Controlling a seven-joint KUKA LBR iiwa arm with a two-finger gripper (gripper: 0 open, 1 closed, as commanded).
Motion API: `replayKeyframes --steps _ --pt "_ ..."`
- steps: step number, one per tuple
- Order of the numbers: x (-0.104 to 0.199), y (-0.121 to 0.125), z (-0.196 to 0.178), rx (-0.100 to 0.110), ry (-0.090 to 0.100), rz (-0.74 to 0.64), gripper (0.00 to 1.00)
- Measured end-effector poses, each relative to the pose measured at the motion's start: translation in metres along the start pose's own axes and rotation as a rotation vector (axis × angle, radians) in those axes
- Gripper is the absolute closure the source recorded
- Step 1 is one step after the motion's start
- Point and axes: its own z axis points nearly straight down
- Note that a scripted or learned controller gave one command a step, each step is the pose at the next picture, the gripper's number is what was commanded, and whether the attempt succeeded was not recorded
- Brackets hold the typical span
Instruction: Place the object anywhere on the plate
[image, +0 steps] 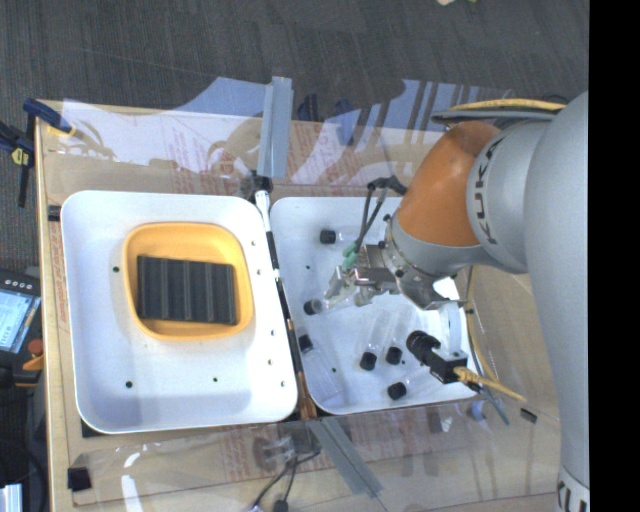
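Tool (335, 292) low in right bin (300, 228), mid-frame; grip state can't tell. Risk: tiny black pc (368, 360) slips out, misses plate (185, 238) at left.

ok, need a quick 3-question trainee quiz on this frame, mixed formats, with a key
1. True or false: the gripper is over the view's left bin.
2. What lies on the yellow plate? A) a dark ribbed block B) a green ball C) a spoon
3. Fill in: the small black pieces lie scattered in the view's ___ bin.

Key: 1 false, it is over the right bin; 2 A; 3 right.
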Motion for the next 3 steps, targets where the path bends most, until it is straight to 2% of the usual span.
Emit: replayKeyframes --steps 1,2,3 --pt "0.049 0.032 -0.056 0.0 0.0 -0.161 1.0" --pt "0.159 0.05 -0.025 0.002 0.0 -0.391 1.0" --pt "0.159 0.05 -0.026 0.002 0.0 -0.39 0.0"
